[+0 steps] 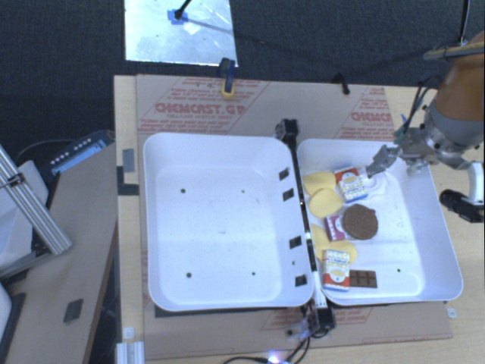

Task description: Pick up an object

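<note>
The right bin [443,268] holds several small objects along its left side. A red and white box [350,184] lies near the top, with two yellow pieces [322,192] beside it. Below the box sit a round brown cookie [360,222] and a small red packet [334,227]. Near the front lie another yellow piece [339,249], a second red and white box [336,270] and a brown chocolate bar [363,280]. My gripper [381,161] hangs over the bin's upper part, just right of and above the upper box, tilted down toward it. Nothing visibly hangs from it.
The left bin [220,218] sits beside the right one, joined by a black divider with clips [297,203]. A yellow and blue clamp [226,78] stands on the cardboard behind the bins. A shiny sheet [180,21] lies farther back.
</note>
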Motion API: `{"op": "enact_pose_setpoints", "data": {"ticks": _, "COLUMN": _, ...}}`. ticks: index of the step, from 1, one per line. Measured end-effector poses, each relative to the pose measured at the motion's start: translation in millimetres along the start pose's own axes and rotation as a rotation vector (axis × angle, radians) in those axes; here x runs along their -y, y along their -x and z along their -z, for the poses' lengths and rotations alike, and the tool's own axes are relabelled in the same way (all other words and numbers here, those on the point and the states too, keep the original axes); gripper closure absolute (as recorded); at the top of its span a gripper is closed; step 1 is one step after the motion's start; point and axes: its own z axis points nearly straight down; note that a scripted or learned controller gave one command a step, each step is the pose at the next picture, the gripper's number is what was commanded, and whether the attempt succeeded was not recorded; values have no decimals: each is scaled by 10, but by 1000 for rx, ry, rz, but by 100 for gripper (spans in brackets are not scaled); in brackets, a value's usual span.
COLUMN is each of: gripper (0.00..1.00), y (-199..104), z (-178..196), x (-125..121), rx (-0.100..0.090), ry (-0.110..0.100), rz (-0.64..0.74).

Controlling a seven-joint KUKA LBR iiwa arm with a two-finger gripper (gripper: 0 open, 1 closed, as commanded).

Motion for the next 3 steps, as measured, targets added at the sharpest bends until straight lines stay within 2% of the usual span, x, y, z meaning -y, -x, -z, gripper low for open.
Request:
{"op": "enact_pose_setpoints", "data": {"ticks": 1, "gripper": 0, "y": -426, "z": -1193, "x": 56, "rx": -2, "ry": -1, "rz": 3}}
{"op": "enact_pose_setpoints", "data": {"ticks": 2, "gripper": 100, "y": -395, "z": -1022, "x": 32, "rx": 1, "ry": 6, "rz": 1}}
{"op": "enact_pose_setpoints", "data": {"ticks": 3, "gripper": 100, "y": -1089, "z": -79, "x": -535, "rx": -2, "ry": 13, "rz": 9}}
